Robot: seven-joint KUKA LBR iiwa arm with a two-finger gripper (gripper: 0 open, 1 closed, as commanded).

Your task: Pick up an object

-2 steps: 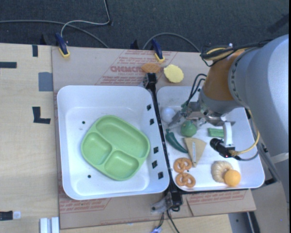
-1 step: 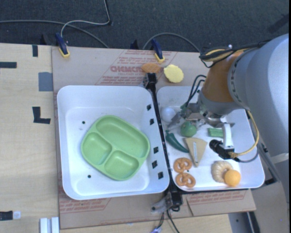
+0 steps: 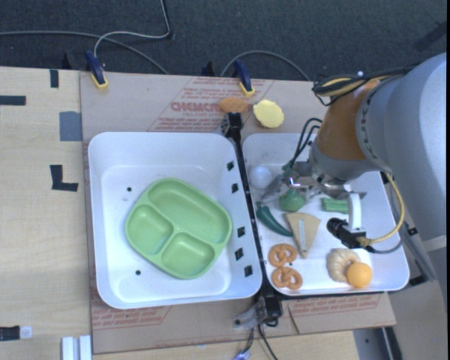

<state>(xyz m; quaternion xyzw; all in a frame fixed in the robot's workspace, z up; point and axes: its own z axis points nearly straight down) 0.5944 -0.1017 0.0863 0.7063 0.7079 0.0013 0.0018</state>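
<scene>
One end effector (image 3: pixel 291 188) hangs over a green object (image 3: pixel 292 201); its spread cannot be told

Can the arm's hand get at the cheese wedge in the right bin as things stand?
Probably yes. The cheese wedge lies uncovered just below the hand, with nothing on top of it. The green pepper and pretzels lie close beside it, which could crowd a grasp.

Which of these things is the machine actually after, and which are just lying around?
For the job: gripper, green round piece, green pepper, cheese wedge, two pretzels, orange, right bin.

Lying about: green tray, left bin, yellow lemon, blue clamps.
</scene>
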